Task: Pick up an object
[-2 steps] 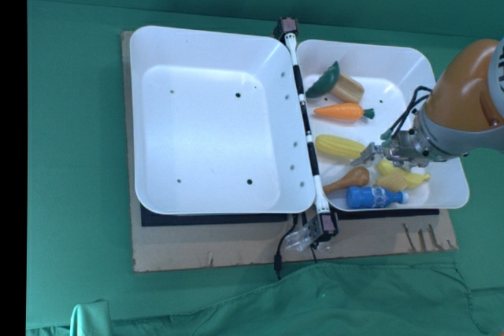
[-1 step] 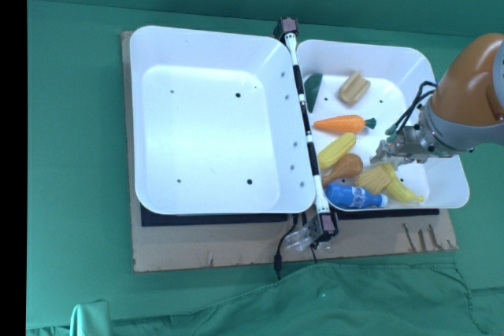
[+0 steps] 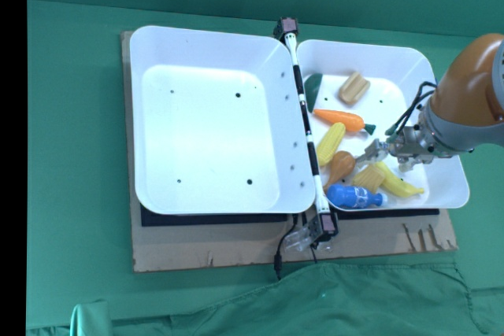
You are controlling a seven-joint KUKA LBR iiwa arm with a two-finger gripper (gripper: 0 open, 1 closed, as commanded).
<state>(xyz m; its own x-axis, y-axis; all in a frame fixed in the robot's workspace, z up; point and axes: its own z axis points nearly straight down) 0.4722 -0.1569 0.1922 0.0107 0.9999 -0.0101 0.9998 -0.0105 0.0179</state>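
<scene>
While I watch from the fixed overhead camera, the grey arm with its orange band [image 3: 472, 86] reaches in from the right over the right-hand shallow white plastic bin [image 3: 394, 59], and its pincer [image 3: 376, 150] sits low among the toy food heaped at that bin's near left corner. I read the two metal fingers as parted, with nothing caught between them; one tip points left toward the brownish-orange pear-shaped toy [image 3: 340, 167], which lies just beside the pincer on its left and slightly nearer the front rim. I judge that piece the likeliest target, since it is closest to the tips. Its long axis runs roughly from the far right down toward the near left, so it lies at a slant to the fingers rather than square across them. Just below the pincer is a yellow banana-like toy [image 3: 398, 183], and nearer the front rim a blue plastic bottle with a white label [image 3: 354, 196] lies on its side, touching or nearly touching the pear shape. Farther back are a yellow corn cob [image 3: 331, 143], an orange carrot with a green tip [image 3: 340, 120] and a tan bread-like block [image 3: 354, 88], all well clear of the fingers. My guess is the coming move is a short push left and down before closing; the crowding makes a slip or a double catch a real risk. The left-hand white bin [image 3: 157, 51] rests alongside on the green surface [image 3: 71, 130].
</scene>
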